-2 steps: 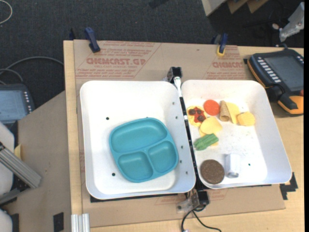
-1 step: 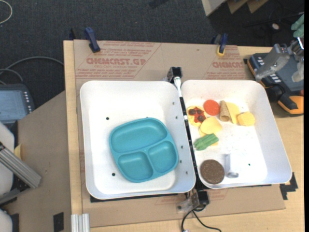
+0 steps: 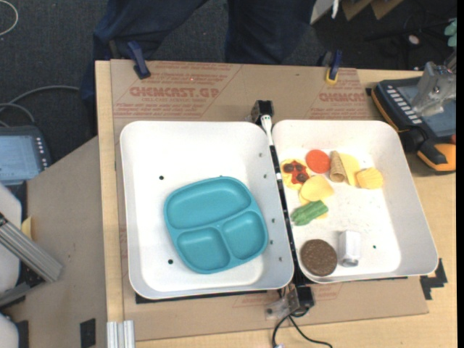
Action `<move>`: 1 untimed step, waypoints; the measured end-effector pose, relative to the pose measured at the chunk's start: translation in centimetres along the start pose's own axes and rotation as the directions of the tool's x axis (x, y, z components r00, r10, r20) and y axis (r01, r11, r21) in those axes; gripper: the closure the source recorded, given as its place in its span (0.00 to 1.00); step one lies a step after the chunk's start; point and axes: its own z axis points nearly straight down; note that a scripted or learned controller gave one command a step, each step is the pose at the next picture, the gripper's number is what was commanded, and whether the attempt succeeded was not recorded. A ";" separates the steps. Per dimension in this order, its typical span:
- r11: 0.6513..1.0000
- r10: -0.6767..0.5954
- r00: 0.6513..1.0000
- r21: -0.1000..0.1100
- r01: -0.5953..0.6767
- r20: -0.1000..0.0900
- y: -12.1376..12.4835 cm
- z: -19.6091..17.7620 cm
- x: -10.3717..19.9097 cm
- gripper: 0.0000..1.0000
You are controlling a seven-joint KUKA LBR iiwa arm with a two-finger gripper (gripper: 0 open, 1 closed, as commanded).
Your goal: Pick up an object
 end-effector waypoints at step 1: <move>1.000 -0.006 1.000 0.015 0.006 -0.002 -0.2 10.4 6.7 1.00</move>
